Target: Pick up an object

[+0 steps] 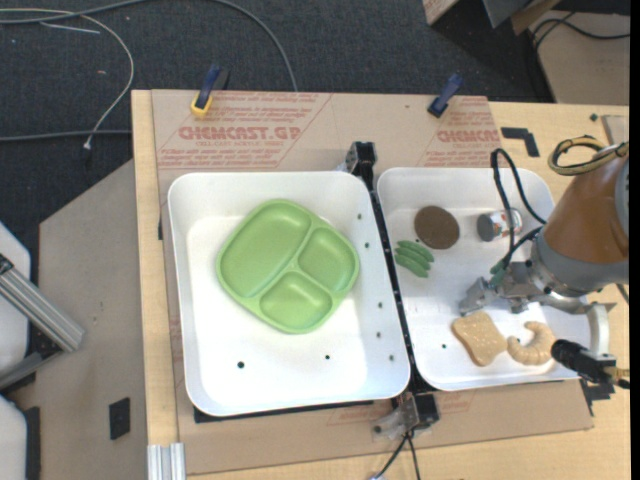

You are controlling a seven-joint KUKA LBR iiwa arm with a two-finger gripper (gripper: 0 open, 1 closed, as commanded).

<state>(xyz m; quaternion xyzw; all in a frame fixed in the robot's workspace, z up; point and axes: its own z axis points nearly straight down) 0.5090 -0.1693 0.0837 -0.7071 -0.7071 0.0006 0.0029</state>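
Arm: grey and orange robot arm [590, 233] over the right white bin [440, 363].
Gripper [497, 293]: finger state cannot be told, just above the tan bread-shaped piece [479, 338].

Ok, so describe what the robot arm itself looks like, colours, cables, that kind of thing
The arm enters from the right with a broad orange-brown band above a rounded grey wrist section. Black cables loop over it, and a yellow-and-black cable coil sits near its top. The gripper is grey metal with angular parts, low over the right bin.

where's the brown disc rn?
Camera view: the brown disc lies in the right bin, toward its far left, just above the green ridged piece.
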